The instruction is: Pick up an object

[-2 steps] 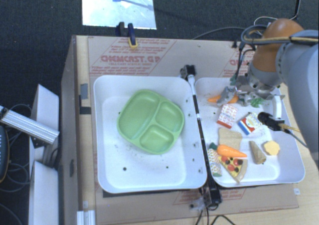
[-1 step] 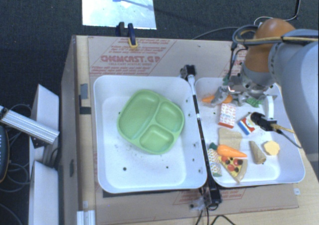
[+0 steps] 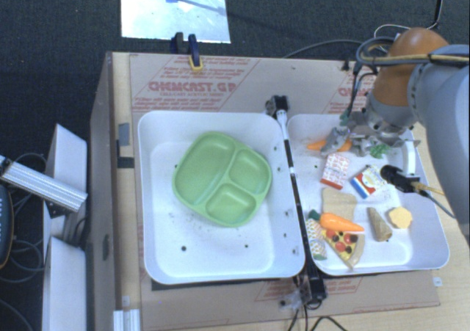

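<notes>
the gripper (image 3: 351, 139) hangs low over the far part of the right bin (image 3: 433, 249), just beside a toy carrot (image 3: 317, 144). the left bin (image 3: 158, 249) holds a green divided plate (image 3: 222, 177).

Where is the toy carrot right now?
The toy carrot lies in the right bin, toward its near-left corner, just above the pizza slice.
</notes>
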Tool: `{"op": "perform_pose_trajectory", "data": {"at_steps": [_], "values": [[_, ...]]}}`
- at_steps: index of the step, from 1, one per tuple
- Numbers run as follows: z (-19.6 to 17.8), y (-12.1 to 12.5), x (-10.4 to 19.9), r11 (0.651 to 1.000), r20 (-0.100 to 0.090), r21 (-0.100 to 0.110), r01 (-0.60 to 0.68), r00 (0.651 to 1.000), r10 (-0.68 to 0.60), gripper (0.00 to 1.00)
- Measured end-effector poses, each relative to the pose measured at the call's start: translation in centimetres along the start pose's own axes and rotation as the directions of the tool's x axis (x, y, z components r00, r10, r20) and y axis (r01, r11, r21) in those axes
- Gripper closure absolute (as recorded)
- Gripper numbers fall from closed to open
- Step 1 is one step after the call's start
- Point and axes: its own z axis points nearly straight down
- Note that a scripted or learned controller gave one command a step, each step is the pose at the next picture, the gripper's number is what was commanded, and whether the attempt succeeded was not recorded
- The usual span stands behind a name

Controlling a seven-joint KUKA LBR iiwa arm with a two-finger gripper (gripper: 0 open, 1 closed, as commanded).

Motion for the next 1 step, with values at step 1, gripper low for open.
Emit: {"op": "perform_pose_trajectory", "data": {"at_steps": [1], "values": [[-0.88,-0.24,-0.15,1.000,0.002,0.011,0.003,1.000,-0.003,1.00]]}}
